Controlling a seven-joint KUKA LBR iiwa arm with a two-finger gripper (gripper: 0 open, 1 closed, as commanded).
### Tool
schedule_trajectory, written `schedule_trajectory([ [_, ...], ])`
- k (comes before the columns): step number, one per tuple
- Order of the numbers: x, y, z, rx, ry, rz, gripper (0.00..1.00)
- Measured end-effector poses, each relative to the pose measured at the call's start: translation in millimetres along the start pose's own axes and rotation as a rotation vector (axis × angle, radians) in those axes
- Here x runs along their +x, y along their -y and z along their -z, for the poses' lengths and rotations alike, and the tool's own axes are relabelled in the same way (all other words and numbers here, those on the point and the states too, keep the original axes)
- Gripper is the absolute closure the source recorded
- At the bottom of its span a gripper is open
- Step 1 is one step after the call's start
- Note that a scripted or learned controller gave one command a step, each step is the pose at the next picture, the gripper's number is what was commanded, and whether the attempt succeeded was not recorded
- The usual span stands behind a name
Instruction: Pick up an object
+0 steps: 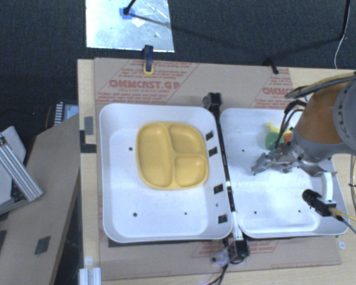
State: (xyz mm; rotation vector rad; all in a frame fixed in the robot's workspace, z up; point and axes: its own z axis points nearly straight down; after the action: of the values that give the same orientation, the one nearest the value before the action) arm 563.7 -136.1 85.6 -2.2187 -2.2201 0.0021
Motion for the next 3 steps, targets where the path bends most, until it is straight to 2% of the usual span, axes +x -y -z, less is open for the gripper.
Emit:
schedule_trajectory([
  [1, -1, -1, 13, -0.004, 0.001, -0.001, 1.00],
  [3, -1, 2, 138, -0.011, 0.003, 0.003, 1.00],
])
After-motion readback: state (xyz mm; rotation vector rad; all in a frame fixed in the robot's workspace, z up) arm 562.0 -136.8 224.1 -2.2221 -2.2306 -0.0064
